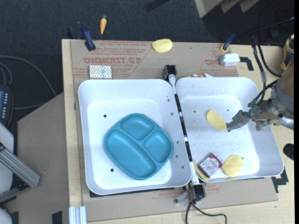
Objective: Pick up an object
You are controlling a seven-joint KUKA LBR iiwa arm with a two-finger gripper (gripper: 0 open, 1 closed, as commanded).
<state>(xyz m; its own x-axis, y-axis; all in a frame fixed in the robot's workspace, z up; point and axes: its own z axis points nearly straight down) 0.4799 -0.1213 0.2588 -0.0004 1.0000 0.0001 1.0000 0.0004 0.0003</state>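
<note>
- Two white bins sat side by side on the bench, and out at the far left the left bin (93, 101) held one thing: a blue divided plate (138, 145), lying flat and turned at an angle, three compartments showing.
- Up behind that bin, a small patterned packet (100, 71) lay on the brown board, with a little orange carrot-shaped toy (103, 24) on the dark floor beyond.
- Moving across, a yellow lump (162, 45) rested on the board's far edge, near the middle.
- Into the right bin (219, 85) now: a yellow oval piece (216, 119) lay mid-bin.
- Down at the near edge, a red-and-white packet (210, 164) sat just beside a second yellow piece (232, 164).
- And there was the gripper (235, 121), reaching in from the right, its dark tip right against the oval piece's right side — touching or just beside, hard to call.
- Whether it was spread or pinched I cannot tell, and no object showed clearly between its tips.
</note>
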